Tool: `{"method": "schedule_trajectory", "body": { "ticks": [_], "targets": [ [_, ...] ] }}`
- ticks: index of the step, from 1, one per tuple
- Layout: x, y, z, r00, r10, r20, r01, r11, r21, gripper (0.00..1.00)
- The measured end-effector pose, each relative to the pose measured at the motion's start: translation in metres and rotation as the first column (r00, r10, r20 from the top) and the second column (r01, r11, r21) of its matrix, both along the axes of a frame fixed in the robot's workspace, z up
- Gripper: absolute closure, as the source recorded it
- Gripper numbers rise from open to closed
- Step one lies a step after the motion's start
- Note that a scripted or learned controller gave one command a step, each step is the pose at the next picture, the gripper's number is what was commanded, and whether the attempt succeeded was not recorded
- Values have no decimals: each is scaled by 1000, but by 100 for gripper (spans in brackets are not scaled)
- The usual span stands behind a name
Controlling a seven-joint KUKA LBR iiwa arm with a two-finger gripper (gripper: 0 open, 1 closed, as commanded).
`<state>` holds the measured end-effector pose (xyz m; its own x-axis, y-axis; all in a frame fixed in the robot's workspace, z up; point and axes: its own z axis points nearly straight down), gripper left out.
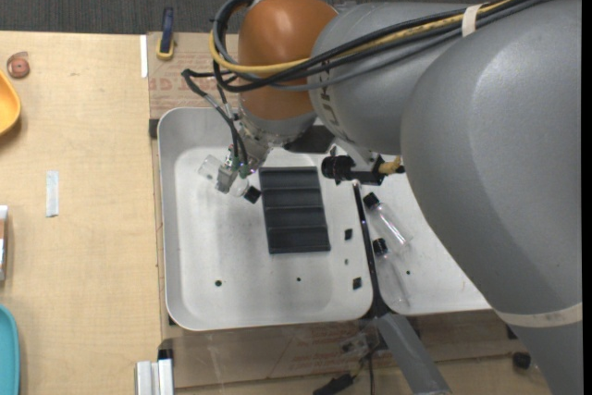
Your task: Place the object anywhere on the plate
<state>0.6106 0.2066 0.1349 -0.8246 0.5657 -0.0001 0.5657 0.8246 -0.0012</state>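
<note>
My gripper (228,173) hangs low over the back left part of the left bin (199,291), under the orange wrist band (277,51). Its tip looks metallic and glassy, with a small pale clear shape (209,167) right beside it; I cannot tell whether that shape is held. A clear plastic object (389,228) lies in the right bin (435,287), close to the divider. At the far left edge of the bench I see part of an orange dish (6,108) and part of a teal one (6,349).
A black ribbed block (296,210) shows just right of the gripper. Small black specks (218,282) dot the left bin's floor. The big grey arm (499,153) covers most of the right bin. A blue clip (167,21) sits behind the bins.
</note>
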Motion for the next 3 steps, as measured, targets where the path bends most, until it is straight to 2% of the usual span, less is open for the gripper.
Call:
{"method": "schedule_trajectory", "body": {
  "ticks": [1, 2, 3],
  "targets": [
    [-6, -13, 162, 993, 117, 2, -117, 993, 0, 100],
    [2, 14, 108, 913, 407, 0, -407, 913, 1, 100],
    [-43, 14, 119, 872, 489, 1, -489, 872, 1, 100]
  ]
}}
